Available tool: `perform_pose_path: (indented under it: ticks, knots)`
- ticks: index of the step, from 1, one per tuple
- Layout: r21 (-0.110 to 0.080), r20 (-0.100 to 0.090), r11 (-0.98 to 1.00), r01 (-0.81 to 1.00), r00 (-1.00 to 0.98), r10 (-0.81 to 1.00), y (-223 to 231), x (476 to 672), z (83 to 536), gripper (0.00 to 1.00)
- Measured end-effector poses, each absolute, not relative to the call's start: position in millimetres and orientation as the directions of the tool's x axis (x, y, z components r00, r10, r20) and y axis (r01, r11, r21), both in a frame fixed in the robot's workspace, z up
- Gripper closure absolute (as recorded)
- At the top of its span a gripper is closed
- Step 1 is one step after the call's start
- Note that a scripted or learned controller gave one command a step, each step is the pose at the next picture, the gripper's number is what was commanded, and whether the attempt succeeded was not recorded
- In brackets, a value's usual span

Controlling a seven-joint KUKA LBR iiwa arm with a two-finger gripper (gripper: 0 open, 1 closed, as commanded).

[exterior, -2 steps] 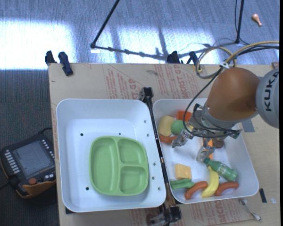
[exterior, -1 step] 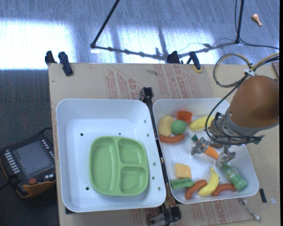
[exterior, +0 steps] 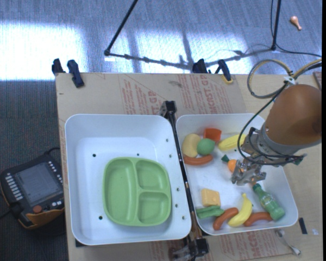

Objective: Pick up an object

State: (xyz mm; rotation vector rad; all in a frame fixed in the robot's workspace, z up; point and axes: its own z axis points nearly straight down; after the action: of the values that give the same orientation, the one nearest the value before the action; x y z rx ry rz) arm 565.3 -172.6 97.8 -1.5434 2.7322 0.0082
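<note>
Carrot (exterior: 231, 164): partly hidden behind the gripper (exterior: 246, 176); green top showing.
Yellow banana-like piece (exterior: 230, 142): right end covered by the arm's wrist (exterior: 292, 116).
Gripper fingers: too small and blurred to read.
Small orange item on floor (exterior: 296, 22): possibly a toy; too small to identify.

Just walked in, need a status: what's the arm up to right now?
The KUKA arm reaches in from the right over the right bin, which holds toy food. Its tool is low over the middle of the bin, beside a small carrot and just above a green bottle. Nothing visibly sits between the fingers, so no pick is confirmed yet. The left bin holds a green divided plate.
</note>
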Motion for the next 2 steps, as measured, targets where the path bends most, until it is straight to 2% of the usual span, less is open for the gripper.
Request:
perform_pose_path:
  ticks: [1, 2]
  knots:
    - [0.003, -0.006, 0.516, -0.856, -0.516, -0.856, -173, 565.2, 98, 0.00]
    - [0.003, -0.009, 0.523, -0.852, -0.523, -0.852, -172, 566.0, 108, 1.00]
